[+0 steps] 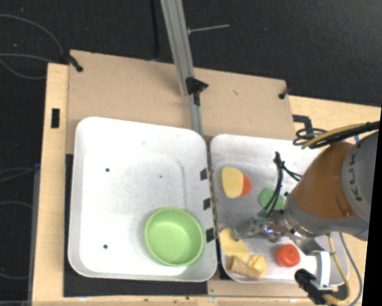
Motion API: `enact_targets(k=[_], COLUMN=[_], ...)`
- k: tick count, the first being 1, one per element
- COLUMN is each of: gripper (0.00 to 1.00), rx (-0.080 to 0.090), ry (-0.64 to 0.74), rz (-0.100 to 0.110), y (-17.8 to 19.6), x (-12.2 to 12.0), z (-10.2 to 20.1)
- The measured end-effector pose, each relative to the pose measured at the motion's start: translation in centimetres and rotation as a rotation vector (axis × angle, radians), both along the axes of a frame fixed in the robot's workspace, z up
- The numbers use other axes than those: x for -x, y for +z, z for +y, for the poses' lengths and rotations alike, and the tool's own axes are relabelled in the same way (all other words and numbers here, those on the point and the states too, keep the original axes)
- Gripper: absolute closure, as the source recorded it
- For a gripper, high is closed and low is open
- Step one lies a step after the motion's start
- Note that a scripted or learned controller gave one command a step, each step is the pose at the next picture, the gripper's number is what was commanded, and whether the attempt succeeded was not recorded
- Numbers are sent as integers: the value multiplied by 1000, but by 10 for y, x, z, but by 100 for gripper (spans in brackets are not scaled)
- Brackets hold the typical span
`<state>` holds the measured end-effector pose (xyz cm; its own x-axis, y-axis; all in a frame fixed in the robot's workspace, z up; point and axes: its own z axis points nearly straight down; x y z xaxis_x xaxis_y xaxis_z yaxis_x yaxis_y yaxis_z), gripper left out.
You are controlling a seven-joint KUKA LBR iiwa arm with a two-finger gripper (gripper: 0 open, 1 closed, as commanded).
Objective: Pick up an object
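We see the arm [329, 191] reaching in from the right of the frame, its orange band sitting over the right-hand bin [246, 148]. Below the band, near the middle of that bin, the gripper [259, 229] points down and to the left; its metal parts blur into the bin floor, so we cannot tell how it is set or whether it has hold of anything.

Several things lie in the right-hand bin. A yellow piece with an orange end [233, 182] lies in the upper left part of the bin, well apart from the gripper. A green object [268, 198] sits just left of the orange band, partly hidden by a dark cable. A small red object [287, 255] lies toward the lower right of the bin, just beneath the wrist. Along the lower edge we find a yellow object [231, 242] and a tan, bread-like piece [248, 264] touching it (the gripper is near the yellow one, but contact is unclear).

In the left-hand bin [129, 156], a green bowl [174, 236] stands upright in the lower right corner, close to the wall shared by the two bins.
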<state>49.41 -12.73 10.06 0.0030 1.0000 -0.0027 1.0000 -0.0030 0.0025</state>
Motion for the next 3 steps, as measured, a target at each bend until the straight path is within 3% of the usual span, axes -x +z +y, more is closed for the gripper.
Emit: enact_targets(k=[1,3], gripper=[100,100], rx=[-3,-1], ry=[-4,7], rz=[-6,-4], y=[12,98], x=[-2,-2], z=[1,-1])
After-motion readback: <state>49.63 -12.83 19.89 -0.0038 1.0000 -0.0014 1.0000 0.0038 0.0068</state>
